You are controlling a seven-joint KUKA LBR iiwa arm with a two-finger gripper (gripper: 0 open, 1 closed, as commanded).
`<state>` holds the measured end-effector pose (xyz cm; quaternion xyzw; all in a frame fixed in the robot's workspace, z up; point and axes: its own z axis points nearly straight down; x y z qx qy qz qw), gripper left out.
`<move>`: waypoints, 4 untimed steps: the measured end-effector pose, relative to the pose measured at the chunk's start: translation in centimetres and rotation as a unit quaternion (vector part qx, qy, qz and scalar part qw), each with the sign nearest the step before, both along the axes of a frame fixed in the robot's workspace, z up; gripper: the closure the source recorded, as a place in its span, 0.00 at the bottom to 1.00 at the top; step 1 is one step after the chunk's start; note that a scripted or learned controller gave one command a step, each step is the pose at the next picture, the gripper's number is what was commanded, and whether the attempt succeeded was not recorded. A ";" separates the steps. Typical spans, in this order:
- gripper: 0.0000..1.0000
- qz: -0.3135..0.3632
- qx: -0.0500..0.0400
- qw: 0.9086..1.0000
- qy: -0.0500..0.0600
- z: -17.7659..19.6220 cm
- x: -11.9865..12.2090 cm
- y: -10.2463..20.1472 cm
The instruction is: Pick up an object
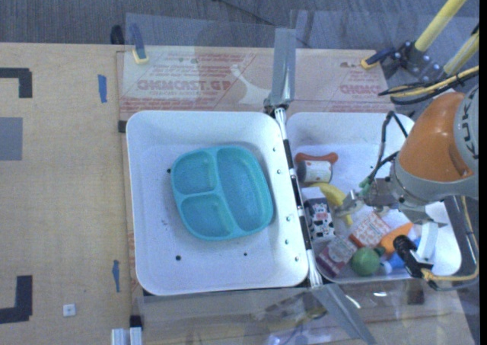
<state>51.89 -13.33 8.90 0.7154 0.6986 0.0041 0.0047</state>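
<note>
Bright, even light, soft shadows, slightly blurry overall, mild glare on bins [144, 183].

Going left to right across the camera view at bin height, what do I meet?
Left white bin → teal divided plate → yellow banana → green ball → grey arm with orange band.

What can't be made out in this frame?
- End effector: too small and cluttered to tell its fingers' state, or whether it holds anything.
- Right bin: its right part is covered by the arm.
- Items under the arm: partly hidden, identities unclear.
</note>
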 end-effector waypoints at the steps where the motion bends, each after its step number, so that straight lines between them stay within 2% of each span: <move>1: 1.00 -0.005 -0.003 1.000 -0.002 1.1 0.0 -0.6; 2: 0.00 -0.005 -0.003 1.000 -0.002 1.1 0.0 -0.6; 3: 0.00 0.042 -0.002 0.999 0.002 0.0 6.1 1.6; 4: 1.00 0.041 -0.004 0.999 -0.001 1.1 6.2 1.4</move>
